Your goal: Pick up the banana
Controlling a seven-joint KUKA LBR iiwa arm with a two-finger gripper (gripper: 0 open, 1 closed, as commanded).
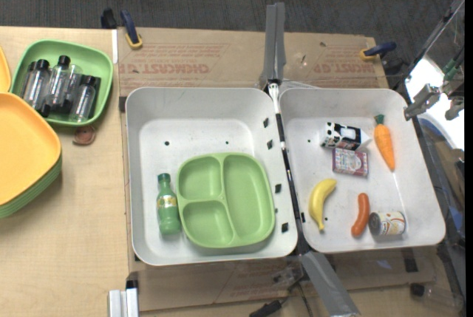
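Lying in the lower left part of the right bin (307, 120), the yellow banana (321, 202) curves with its upper end pointing toward the middle of the bin. It rests alone on the white floor, apart from everything else.

To its right, along the lower edge of that bin, sit a reddish sausage (360, 214) and a small can (387, 224) on its side, close together. Above the banana lies a pink packet (350, 160), and just above that a small black-and-white carton (341, 136). An orange carrot (383, 145) lies at the upper right of the bin.

The left bin (148, 127) holds a green divided plate (225, 199) with a green bottle (168, 205) just to its left.

The gripper (432, 97) hangs at the right edge of the frame, over the upper right corner of the right bin, well apart from the banana. It is partly cut off and blurred, so I cannot tell whether it is open or closed; nothing is seen held in it.

At the upper left of the frame, a green tray (96, 64) holds dark-capped bottles, beside a stack of yellow plates (26, 153).
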